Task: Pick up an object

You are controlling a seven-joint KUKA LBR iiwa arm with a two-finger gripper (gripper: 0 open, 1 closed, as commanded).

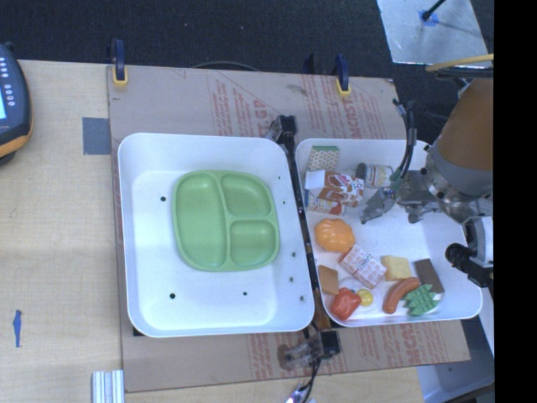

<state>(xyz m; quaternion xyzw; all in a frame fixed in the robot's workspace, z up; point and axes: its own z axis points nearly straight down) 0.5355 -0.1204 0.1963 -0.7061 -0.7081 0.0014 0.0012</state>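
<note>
A: What sits at the left of the frame?

B: A yellow-edged handheld controller (10, 99) at the upper left edge, on the wooden bench (54, 250). Right of it comes the left bin (138, 233), and in it a green divided plate (225, 220) with three compartments, lying flat near the bin's middle.

A: And the right bin (457, 309)?

B: It is crowded. Along its left side, from top to bottom of the frame: a small green-and-white carton (323, 158), a red-and-white packet (338, 191), an orange toy fruit (334, 235), a pink-patterned packet (362, 265), a brown block (328, 279) and a red toy pepper (345, 304). Further right in the lower part lie a yellow piece (397, 267), a toy sausage (400, 294), a dark brown bar (428, 276) and a green toy (422, 300).

A: Where is the gripper (393, 206)?

B: In the upper middle of the right bin, reaching in from the right edge. Its two fingers are spread apart with nothing between them; one fingertip (370, 214) points toward the lower left.

A: What lies nearest to it?

B: The red-and-white packet, just left of that fingertip but apart from it. Its long axis runs roughly left to right, tilted slightly. A small jar (375, 175) lies just above the gripper, on its side, long axis left to right. The orange fruit lies below and to the left.
</note>
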